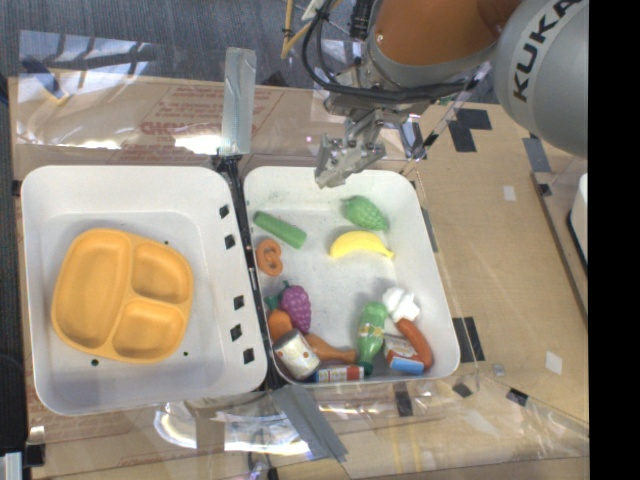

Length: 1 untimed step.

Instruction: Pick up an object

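My gripper (337, 168) hangs over the far edge of the right bin (432, 268), above its contents, with nothing visible between its fingers. Below it in the right bin lie a green cucumber (279, 229), a bumpy green fruit (364, 212), a yellow banana (360, 245), an orange ring-shaped piece (270, 257) and a purple grape bunch (296, 306). Toward the near edge sit a green bottle (372, 330), a carrot (282, 324), a small can (296, 354), a hot dog (414, 340) and a white piece (398, 299).
The left bin (40, 218) holds a yellow divided tray (122, 294). A grey tape strip (237, 103) stands behind the ridge between the bins. The arm's large orange and grey body (450, 18) looms over the back right. Cardboard bench (500, 258) lies to the right.
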Tool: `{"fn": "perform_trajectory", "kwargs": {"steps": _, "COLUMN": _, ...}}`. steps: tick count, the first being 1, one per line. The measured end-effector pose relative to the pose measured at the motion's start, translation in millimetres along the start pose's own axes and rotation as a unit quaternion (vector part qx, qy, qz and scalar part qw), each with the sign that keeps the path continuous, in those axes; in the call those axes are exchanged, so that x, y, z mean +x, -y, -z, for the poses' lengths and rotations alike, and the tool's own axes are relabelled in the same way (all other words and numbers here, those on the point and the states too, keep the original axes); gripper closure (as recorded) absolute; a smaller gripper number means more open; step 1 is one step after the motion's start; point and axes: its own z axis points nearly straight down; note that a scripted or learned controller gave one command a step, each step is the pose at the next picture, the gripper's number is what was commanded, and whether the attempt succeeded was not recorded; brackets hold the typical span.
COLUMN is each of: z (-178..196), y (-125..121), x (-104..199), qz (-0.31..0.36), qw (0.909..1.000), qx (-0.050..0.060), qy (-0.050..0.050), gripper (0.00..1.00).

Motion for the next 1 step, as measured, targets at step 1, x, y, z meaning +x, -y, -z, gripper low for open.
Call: {"fn": "perform_trajectory", "kwargs": {"steps": 1, "z": 64.3, "y": 6.4, "x": 65.1, "qz": 0.098, "qw": 0.9952, "qx": 0.004, "qy": -0.001, "gripper": 1.00}}
